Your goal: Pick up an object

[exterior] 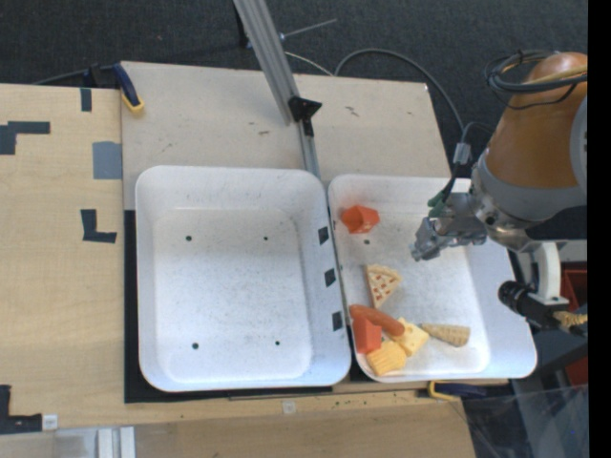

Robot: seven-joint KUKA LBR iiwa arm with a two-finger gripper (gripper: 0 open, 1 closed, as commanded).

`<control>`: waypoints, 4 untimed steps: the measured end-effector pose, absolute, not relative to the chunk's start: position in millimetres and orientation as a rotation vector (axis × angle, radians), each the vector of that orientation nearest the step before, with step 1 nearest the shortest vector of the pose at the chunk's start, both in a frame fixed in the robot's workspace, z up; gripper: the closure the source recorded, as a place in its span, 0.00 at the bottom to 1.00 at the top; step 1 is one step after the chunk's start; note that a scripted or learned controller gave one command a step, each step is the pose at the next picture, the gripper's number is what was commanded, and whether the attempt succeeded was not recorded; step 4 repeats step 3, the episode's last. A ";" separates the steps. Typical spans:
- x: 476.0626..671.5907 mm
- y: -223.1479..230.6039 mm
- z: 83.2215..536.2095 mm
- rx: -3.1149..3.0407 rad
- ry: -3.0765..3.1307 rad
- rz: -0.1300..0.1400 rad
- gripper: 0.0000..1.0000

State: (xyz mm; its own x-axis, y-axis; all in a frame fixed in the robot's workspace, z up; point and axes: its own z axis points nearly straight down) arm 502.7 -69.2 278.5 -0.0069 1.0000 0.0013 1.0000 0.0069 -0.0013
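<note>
Gripper (427, 244) hangs over the right bin's (496, 346) middle, nothing visibly in it; its opening I can't tell. The arm (535, 141) reaches in across the right rim. Orange block (360, 218) sits near the far-left corner, waffle wedge (382, 282) mid-left.

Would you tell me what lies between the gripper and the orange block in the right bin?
Bare white bin floor separates the gripper from the orange block in the camera view.

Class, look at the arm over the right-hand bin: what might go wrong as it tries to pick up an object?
1. The gripper hangs over bare bin floor between the orange block and the waffle wedge, so a straight descent may grasp nothing.
2. The pile of toy food sits crowded in the right bin's near corner, so fingers may nudge neighbours.
</note>
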 end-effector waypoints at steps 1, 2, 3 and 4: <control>495.2 -26.1 270.8 -2.214 -2.225 0.002 1.00; 486.3 34.7 257.6 -2.210 -2.227 0.003 1.00; 490.9 86.5 254.4 -2.211 -2.228 0.002 1.00; 490.9 86.5 254.4 -2.211 -2.228 0.002 1.00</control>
